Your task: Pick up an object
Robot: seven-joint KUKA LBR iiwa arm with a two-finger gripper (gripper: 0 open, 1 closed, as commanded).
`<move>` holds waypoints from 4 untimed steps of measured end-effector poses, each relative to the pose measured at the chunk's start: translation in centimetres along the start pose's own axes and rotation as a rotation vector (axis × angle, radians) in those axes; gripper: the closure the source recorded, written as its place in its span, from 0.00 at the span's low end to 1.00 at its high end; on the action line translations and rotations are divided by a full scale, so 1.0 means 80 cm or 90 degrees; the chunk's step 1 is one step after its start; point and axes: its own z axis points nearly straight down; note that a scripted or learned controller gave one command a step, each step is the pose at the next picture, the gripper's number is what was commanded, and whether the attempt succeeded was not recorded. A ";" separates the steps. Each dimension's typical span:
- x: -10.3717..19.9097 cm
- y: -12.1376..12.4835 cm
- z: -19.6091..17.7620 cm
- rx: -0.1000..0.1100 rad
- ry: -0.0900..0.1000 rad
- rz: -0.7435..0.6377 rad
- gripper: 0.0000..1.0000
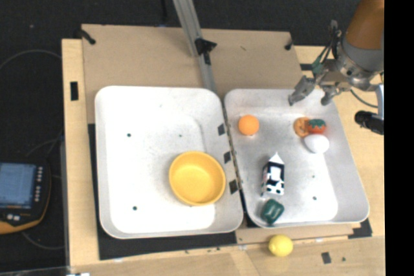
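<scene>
- Gripper (312, 92) hovers at 12 o'clock of the right bin (343, 203); jaws spread, holding nothing.
- Orange ball (248, 125) at its 8 o'clock: likely light, smooth, prone to roll; pinch across its middle.

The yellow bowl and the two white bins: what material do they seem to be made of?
The yellow bowl looks like smooth moulded plastic: even colour, soft sheen, thin rounded rim. The left bin and right bin look like thin white formed plastic with rounded corners, dull and lightly speckled; coated metal cannot be excluded.
</scene>
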 end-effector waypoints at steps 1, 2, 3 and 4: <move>-0.007 -0.008 0.076 0.002 0.000 0.003 0.00; -0.009 -0.008 0.141 -0.001 0.000 0.003 0.00; -0.010 -0.006 0.122 -0.006 -0.001 0.003 1.00; -0.002 -0.012 0.057 -0.006 0.001 0.002 1.00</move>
